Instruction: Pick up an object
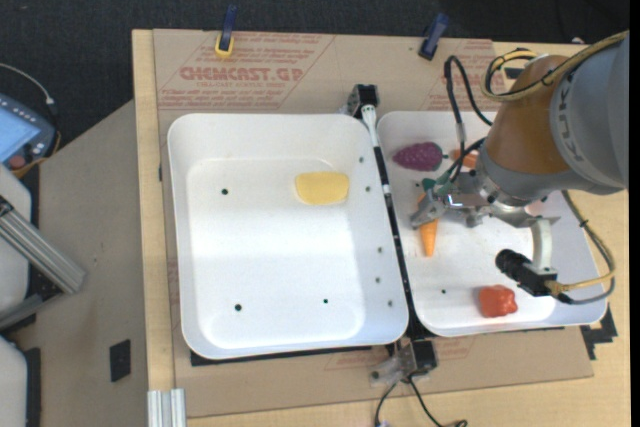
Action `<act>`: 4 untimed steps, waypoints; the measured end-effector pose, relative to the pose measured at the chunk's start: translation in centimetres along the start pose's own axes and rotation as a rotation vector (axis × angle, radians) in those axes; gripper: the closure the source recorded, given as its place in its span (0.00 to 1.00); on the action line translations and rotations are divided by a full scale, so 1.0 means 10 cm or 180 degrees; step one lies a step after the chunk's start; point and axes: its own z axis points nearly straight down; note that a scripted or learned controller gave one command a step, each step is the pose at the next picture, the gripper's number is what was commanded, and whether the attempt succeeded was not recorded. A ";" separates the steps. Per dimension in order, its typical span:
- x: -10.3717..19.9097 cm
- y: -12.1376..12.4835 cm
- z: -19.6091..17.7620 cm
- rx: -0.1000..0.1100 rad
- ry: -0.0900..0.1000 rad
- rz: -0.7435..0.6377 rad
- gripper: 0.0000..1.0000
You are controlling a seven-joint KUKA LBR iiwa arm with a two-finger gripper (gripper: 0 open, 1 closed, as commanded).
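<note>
Camera view: grey arm [590,115] with orange band reached in from right, wrist bent down over right bin [450,315]. Gripper [437,204] sat low at bin's middle; grip state could not be told. Orange carrot-shaped piece [428,238] lay just below gripper, tapered, matte. Purple lumpy object [418,155] lay above, near bin's top. Red rounded object [497,301] rested near bottom edge. Pale yellow oval [321,187] lay in left bin [200,215], glossy white plastic.

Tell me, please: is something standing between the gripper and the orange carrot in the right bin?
Nothing visible does. The gripper hangs right over the orange carrot in the right bin, with bare bin floor around it. The purple piece lies apart, farther back.
</note>
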 end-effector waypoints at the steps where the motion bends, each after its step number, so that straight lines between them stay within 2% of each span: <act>1: -0.02 0.00 -0.02 -0.0009 -0.0006 0.0009 0.00; 2: -0.10 -0.38 -0.01 0.0001 -0.0005 0.0018 0.00; 3: -0.09 -0.36 -0.12 -0.0021 -0.0009 0.0012 1.00; 4: 0.79 -0.33 -1.07 -0.0050 0.0001 -0.0026 1.00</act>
